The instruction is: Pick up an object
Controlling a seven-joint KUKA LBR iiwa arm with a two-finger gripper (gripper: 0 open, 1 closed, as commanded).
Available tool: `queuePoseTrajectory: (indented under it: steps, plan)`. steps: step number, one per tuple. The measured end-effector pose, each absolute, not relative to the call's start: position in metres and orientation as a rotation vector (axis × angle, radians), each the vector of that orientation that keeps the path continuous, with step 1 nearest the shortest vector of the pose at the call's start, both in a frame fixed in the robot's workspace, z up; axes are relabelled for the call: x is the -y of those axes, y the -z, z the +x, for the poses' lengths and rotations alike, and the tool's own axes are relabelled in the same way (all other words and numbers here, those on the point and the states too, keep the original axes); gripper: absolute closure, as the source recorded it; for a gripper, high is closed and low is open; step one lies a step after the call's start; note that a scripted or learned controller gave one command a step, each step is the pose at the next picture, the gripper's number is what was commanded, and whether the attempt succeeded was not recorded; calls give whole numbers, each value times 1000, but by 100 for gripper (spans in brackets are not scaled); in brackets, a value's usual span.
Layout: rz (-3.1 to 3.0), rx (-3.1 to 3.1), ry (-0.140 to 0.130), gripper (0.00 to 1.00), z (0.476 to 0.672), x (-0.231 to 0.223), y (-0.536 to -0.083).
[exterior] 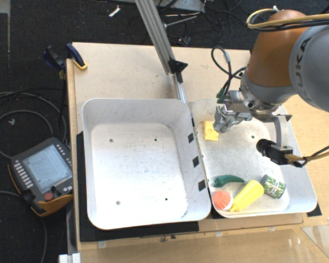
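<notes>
Over the right bin (296, 199), toward its far left part, I am hanging my gripper (222, 124) just beside a small yellow block (210, 131). The block is lying on the bin floor close to the wall shared with the left bin (98, 147), and my tips are sitting at its right edge, seemingly touching or nearly so. Whether my fingers are spread or closed, I cannot tell from this slanted look down; nothing is showing between them, so I am not claiming a hold on the block.

Along the near side of the same bin, other things are lying well apart from me: a green pepper-like piece (228, 179), a long yellow bottle (247, 195) lying on its side just nearer than it, a round orange-red piece (222, 200) touching the bottle's left end, and a small green can (273, 187) to the right. My grey arm with its orange band (274, 43) is reaching in from the far right.
</notes>
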State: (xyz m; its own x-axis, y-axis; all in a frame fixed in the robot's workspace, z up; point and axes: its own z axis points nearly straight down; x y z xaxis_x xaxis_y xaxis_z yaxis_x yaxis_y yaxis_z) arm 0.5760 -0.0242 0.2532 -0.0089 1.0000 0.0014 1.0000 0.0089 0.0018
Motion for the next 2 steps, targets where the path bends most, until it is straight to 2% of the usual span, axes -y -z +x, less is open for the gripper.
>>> queuePoseTrajectory:
  steps: [2]
  plan:
    - [2215, -2231, 0, 100, 571, -72, -250]
